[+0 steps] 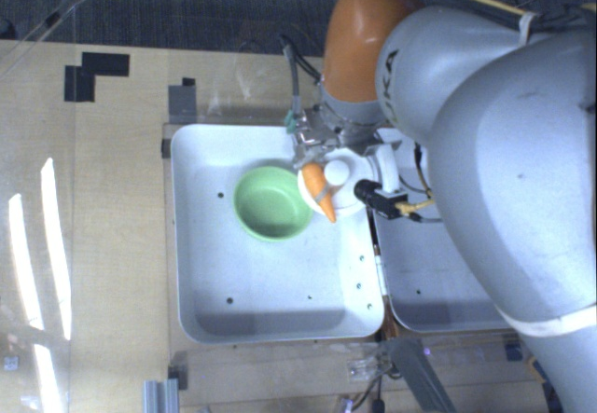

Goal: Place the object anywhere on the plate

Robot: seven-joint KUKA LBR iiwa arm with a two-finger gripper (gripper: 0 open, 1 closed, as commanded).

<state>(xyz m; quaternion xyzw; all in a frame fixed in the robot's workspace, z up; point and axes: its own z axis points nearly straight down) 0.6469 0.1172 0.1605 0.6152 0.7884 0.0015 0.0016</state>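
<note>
- Over the left bin, from the fixed overhead camera, the gripper hangs right at the plate's right edge, with the grey arm and its orange band coming in from the right.
- Task object looks like a small orange carrot-shaped thing sitting directly under the wrist hardware. Its long axis runs from upper-left down to lower-right, with the pointy tip at the lower right.
- The key relation: the green plate lies immediately to the left of the carrot. The carrot's upper end appears to overlap the plate's right rim, while the tip pokes out past it over the white bin floor.
- Claw state — honestly can't tell. The wrist body and a white round part cover the spot where the fingers would be, so whether it's clamped on the carrot or let go is hidden.
- My guess is the next move is a short shift left so the carrot ends up over the plate's middle and not on the rim, where it might tip off.
- Surface and room: the plate is shallow and dished, bare inside — plenty of space. The bin floor around it is bare too, and the right bin is mostly hidden under the arm.
</note>
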